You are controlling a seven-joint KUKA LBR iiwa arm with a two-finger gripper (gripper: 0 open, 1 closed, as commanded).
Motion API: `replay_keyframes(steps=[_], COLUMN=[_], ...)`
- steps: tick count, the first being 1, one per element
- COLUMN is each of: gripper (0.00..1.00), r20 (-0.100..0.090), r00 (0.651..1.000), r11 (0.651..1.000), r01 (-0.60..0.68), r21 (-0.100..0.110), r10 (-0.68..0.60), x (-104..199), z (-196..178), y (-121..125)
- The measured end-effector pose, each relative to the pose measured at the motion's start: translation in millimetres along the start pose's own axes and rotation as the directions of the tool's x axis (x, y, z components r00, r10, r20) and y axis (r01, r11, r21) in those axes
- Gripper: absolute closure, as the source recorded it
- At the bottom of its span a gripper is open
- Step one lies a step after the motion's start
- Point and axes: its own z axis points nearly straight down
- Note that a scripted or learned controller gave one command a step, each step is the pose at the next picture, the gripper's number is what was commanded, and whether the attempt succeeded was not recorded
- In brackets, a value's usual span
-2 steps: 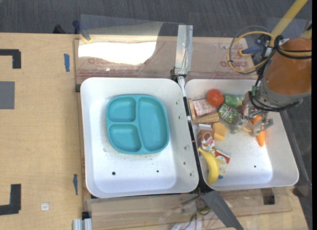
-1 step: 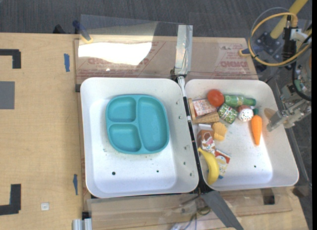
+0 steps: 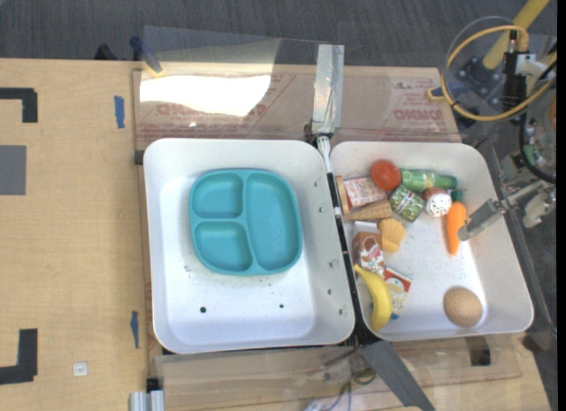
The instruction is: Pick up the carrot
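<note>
The carrot (image 3: 455, 226) lay in the right bin (image 3: 508, 312), near its right wall, standing roughly lengthwise with its thicker orange end toward the back and its narrow end toward the front. It sat apart from the main clutter: a white ball (image 3: 438, 205) just to its upper left, a green packet (image 3: 428, 178) and a tomato (image 3: 385, 173) farther back, a banana (image 3: 375, 293) toward the front left, and a brown egg (image 3: 462, 305) near the front corner.

The tool (image 3: 471, 224) came in from the right edge of the bin, its grey tip just beside the carrot's lower half, close to touching it. Whether the tool was spread or closed could not be told from this view, and nothing showed the carrot caught in it, so the pick-up looked not yet made.

To do this step well, the tool would probably need to be centred over the carrot's middle instead of alongside it, and turned so it closed across the narrow width, not along the length. The bin wall was close on the right, so a descent from straight above seemed safer than a sideways push, which might roll the carrot toward the white ball. The left bin (image 3: 168, 250) held a blue divided plate (image 3: 246, 222), well away from the work.
</note>
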Motion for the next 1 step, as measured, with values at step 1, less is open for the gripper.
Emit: replay_keyframes(steps=[1], gripper=[0.00], r20=[-0.001], r00=[0.995], r11=[0.995], r01=[0.099], r21=[0.002], r10=[-0.099], x=[-6.2], z=[140.2], y=[-52.4])
